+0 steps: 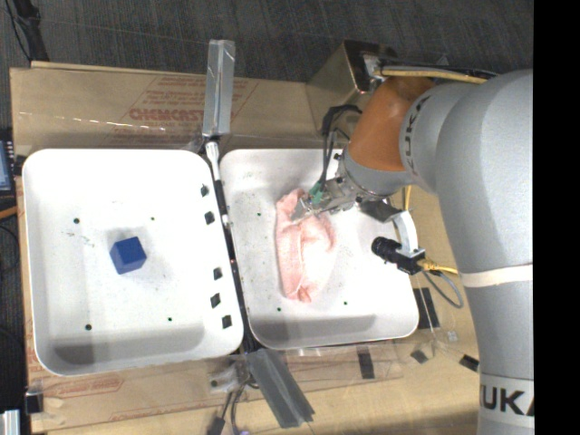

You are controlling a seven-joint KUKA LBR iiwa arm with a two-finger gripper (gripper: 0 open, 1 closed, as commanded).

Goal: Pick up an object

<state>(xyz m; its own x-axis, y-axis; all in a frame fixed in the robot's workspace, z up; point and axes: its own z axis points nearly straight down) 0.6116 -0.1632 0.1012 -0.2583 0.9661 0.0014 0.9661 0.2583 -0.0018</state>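
Observation:
A pink cloth (304, 246) lies crumpled in the right bin (263, 315), stretched from its middle toward the front. My gripper (317, 199) is down at the cloth's upper end, touching or just above it. The wrist and the orange band hide the fingers. A blue cube (129, 254) sits alone in the left bin (54, 333), far from the arm.
The grey arm (471, 152) covers the right bin's right side and the bench beyond it. A metal divider bar (217, 89) runs between the two bins at the back. Cardboard lies under both bins. A black cable connector (395, 252) hangs near the right bin's right wall.

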